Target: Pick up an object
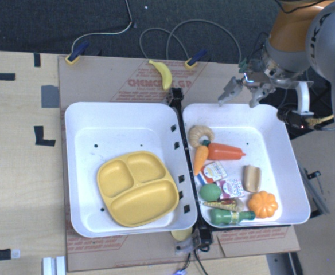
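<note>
The right bin (271, 125) holds several toy foods: a beige ring-shaped pastry (201, 134), an orange carrot (199, 158), a red-orange pepper (225, 151), a tan bread piece (251, 178), a small orange pumpkin (263, 204), a green ball (209, 192), a green corn-like piece (230, 216) and flat printed packets (216, 171). My gripper (240, 97) hangs above the bin's far rim, fingers spread open, with nothing between them. It is well clear of the toys.
The left bin (81, 130) carries a yellow divided plate (137, 187). A yellow banana (162, 73) lies on the cardboard behind the bins. Cables loop across the back of the bench. A black clip (175, 95) joins the bins at the far end.
</note>
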Action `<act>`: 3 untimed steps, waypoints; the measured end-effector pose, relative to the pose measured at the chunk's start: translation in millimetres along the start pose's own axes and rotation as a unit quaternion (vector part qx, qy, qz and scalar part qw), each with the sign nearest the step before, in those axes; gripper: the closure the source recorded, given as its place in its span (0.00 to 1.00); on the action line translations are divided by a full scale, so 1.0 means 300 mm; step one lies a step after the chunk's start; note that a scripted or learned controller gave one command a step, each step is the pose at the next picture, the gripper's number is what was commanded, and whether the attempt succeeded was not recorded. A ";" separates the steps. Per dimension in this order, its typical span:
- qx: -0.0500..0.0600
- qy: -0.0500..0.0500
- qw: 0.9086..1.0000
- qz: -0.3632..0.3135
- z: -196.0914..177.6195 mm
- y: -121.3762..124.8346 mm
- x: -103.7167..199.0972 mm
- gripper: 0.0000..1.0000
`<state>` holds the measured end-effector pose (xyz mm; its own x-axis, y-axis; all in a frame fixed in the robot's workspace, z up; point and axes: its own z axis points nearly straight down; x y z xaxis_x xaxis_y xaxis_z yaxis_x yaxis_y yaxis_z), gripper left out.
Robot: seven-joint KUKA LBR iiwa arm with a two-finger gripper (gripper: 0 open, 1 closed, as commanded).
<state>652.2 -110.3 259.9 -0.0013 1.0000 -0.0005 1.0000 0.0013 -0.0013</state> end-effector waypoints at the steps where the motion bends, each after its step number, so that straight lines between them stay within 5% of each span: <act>1: 0.007 0.001 1.000 0.004 0.350 -0.274 -0.157 0.00; 2: -0.015 -0.003 1.000 0.001 0.460 -0.181 -0.097 0.00; 3: -0.016 -0.002 1.000 0.001 0.486 -0.194 -0.057 0.00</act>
<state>593.8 -127.5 114.3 0.0017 1.0000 -0.0040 0.9995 -0.0016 0.0302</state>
